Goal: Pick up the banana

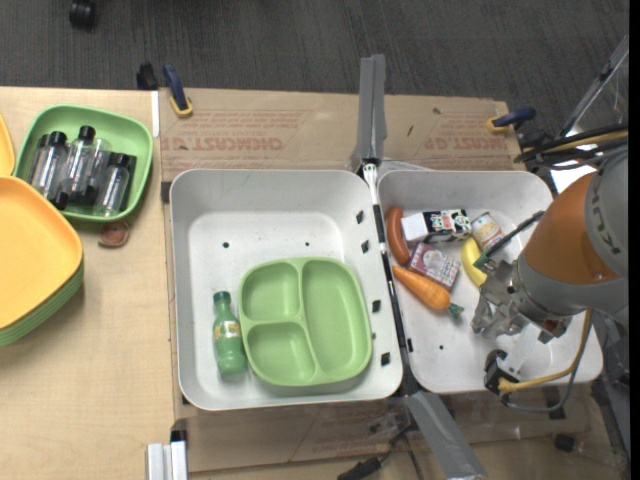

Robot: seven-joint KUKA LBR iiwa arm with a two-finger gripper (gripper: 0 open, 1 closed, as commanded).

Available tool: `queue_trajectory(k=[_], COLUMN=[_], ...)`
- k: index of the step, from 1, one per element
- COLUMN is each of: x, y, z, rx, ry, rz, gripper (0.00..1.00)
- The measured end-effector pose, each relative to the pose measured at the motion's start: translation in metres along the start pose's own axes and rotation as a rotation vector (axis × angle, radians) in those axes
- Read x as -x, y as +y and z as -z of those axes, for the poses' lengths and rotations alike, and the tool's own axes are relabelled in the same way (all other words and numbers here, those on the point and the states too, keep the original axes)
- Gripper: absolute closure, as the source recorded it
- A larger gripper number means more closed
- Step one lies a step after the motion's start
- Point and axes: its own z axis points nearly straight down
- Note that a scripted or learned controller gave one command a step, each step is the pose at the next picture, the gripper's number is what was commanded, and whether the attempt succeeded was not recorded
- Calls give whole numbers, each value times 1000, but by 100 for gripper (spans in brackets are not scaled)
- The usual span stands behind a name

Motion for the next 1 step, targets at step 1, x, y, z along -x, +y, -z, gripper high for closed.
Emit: queue_trajectory(k=[1], x=[29], y=[47], z=[0], rx=[1], ry=[-1], rz=[8], gripper=[100])
